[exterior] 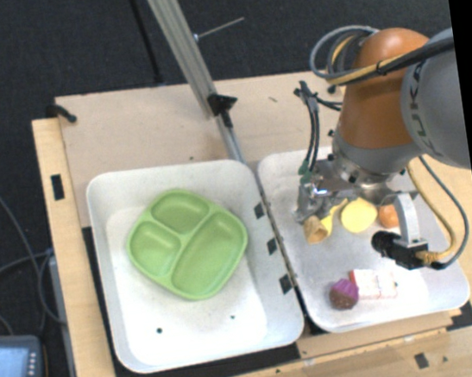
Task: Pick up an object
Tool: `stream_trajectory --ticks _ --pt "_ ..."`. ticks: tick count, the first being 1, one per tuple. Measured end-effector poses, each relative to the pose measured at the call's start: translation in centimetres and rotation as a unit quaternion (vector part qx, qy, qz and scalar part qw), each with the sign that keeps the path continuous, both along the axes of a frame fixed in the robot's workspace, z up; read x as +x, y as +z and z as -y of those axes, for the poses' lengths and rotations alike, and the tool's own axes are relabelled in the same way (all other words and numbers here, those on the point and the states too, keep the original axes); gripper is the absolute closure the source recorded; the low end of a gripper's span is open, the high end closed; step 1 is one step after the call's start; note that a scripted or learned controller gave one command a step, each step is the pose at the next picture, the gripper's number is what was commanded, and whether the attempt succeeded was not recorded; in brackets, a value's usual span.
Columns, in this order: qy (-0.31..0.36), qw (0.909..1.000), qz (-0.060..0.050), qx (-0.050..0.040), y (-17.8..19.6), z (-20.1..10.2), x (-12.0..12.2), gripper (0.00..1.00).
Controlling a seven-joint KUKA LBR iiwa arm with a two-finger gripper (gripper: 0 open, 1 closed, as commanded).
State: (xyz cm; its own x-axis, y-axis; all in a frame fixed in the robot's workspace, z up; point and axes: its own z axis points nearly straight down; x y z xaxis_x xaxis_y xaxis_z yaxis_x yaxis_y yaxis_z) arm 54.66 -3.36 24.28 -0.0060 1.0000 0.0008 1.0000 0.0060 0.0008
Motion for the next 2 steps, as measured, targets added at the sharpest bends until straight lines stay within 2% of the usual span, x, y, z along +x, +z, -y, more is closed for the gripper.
stream_trajectory --ticks 2 --pt "0.001 1.0 -0.001 0.0001 -1.4 -10.3 -0.5 1.0"
